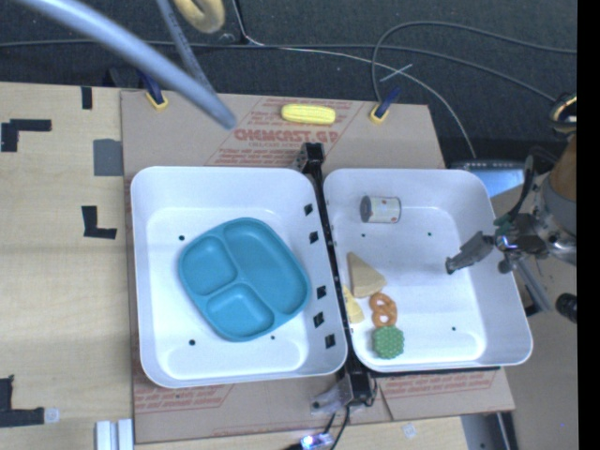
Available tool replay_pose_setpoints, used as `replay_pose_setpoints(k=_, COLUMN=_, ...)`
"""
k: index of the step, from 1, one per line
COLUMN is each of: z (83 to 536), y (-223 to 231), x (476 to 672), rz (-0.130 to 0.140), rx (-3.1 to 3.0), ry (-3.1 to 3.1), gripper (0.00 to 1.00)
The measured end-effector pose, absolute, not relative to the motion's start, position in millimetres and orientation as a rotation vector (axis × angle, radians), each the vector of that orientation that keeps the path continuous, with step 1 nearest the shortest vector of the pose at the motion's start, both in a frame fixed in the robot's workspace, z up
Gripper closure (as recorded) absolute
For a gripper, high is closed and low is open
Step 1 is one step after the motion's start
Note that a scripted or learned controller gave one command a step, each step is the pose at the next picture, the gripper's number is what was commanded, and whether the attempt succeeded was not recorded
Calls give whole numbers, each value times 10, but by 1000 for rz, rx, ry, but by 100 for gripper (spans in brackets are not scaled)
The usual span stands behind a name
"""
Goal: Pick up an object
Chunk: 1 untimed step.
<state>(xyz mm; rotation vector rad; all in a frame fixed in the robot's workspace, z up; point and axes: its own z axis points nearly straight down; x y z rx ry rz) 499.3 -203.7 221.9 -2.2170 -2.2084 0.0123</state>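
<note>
Landmark: right bin (469, 195). Left bin (150, 345) touches its left wall and holds a blue divided plate (244, 277). Arm at right bin's right rim; gripper (459, 261) hangs just inside that rim, finger spread can't be told, nothing visibly held. In right bin: grey cylinder (381, 209) near back wall, cheese wedge (365, 275) by left wall, pretzel (382, 307) beside it, green ball (388, 342) near front wall. Yellow corn (307, 114) on cardboard behind.

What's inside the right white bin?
The right white bin holds a small grey cylinder, a pale yellow cheese-like wedge, an orange pretzel-shaped piece and a green bumpy ball. The gripper reaches over its right rim, covering a little of the wall there.
</note>
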Motion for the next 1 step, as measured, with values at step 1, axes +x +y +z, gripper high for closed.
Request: replay_pose_setpoints(k=1, z=2289, y=-2031, x=5023, rz=2, rx=-2220, ry=-2221, gripper=0)
